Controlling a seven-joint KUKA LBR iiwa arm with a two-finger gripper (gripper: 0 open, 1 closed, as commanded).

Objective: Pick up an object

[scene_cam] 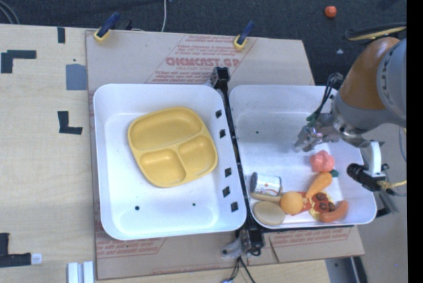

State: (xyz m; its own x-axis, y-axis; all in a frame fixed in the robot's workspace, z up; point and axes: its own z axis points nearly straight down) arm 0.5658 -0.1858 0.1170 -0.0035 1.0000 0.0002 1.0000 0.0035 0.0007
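Note:
My gripper [307, 141] hangs low over the right bin [271, 110], near its right side, with the grey arm and orange band behind it at the right. Just below and right of it lies a pink toy [322, 161]. Further toward the front sit a toy carrot [320, 182], an orange ball [291, 202], a red and yellow toy piece [326, 207], a small can [266, 182] and a beige oval piece [268, 212]. Nothing shows between the fingers.
The left bin [109, 143] holds a yellow divided plate [173, 146]. A black divider with clips [227, 143] runs between the bins. Cardboard lies under both, held by clamps at the back. A cable crosses the dark floor behind.

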